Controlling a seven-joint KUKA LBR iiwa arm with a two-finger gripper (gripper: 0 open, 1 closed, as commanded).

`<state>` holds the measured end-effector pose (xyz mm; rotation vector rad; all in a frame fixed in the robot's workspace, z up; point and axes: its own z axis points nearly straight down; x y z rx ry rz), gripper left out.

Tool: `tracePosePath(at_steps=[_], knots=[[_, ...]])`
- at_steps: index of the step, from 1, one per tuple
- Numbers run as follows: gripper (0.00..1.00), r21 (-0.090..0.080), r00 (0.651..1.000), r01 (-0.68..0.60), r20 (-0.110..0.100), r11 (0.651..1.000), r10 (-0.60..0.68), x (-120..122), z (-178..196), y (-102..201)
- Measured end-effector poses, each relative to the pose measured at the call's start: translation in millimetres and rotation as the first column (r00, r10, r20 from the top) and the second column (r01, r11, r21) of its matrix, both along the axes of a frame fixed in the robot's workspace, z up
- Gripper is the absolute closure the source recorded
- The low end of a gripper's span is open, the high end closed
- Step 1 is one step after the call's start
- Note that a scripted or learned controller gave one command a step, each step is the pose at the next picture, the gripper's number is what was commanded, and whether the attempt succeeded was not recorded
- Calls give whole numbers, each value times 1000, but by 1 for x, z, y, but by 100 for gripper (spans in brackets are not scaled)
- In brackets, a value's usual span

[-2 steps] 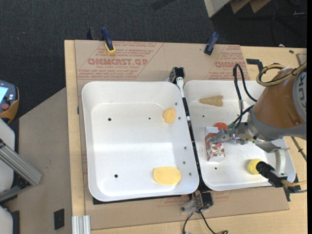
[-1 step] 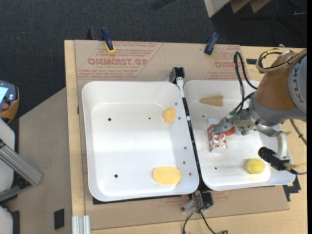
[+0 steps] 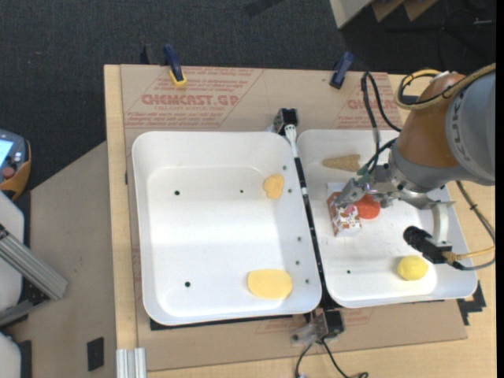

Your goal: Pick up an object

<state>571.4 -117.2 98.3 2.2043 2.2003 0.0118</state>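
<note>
On the counter [image 3: 236,85] the left bin [image 3: 157,235] carries two yellow things well apart; a small yellow piece [image 3: 273,186] lies near its right wall, and a larger flat yellow oval [image 3: 269,283] sits toward the near right corner; neither is close to the arm.

Across the divider, the right bin [image 3: 370,286] holds the rest; a tan wedge [image 3: 342,162] lies near the far wall; below it a crinkled packet [image 3: 345,214], white with red print, sits in the middle of the bin, and a red-orange round object [image 3: 368,209] lies just beside it on its right, touching or nearly so; a yellow ball [image 3: 413,268] rests near the front right corner, apart from the others.

The gripper [image 3: 364,191] hangs directly over the packet and the red object, reaching in from the right; from this slant whether the fingers are spread or closed cannot be told, nor whether anything sits between them.

The relation that matters is that the red object lies almost straight beneath the gripper, the packet a little to its left with its long axis running roughly top to bottom; a short descent looks likelier to meet one of these two than anything else.
</note>
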Motion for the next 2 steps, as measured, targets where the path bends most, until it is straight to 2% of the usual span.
tracePosePath(at_steps=[1, 2], knots=[[100, 18, 1000, -5, 12, 1000, 5, 5, 16, 9], [100, 11, 1000, -4, 4, 1000, 4, -5, 6, 1]])
